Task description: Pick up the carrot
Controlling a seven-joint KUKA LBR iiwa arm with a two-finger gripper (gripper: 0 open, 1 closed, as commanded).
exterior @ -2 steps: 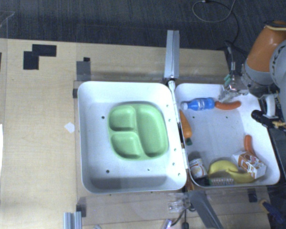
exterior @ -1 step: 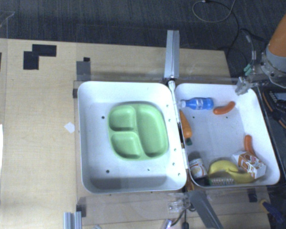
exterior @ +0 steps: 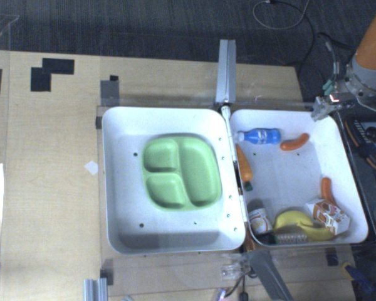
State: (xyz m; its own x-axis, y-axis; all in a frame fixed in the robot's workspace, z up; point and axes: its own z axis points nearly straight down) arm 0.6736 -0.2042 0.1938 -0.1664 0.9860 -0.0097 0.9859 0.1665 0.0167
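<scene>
While the carrot [exterior: 243, 167] lies along the right bin's [exterior: 348, 162] left wall, the arm [exterior: 371, 55] hangs beyond its far-right corner.

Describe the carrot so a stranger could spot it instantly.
Look in the right bin, along its left wall beside the divider. The carrot lies there lengthwise, just below the blue bottle. Unlike the two sausages, it is tapered, orange, with a dark green end.

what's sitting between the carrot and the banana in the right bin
In the camera view, a small can stands between the carrot and the banana, just left of the banana; the rest is bare bin floor.
</scene>
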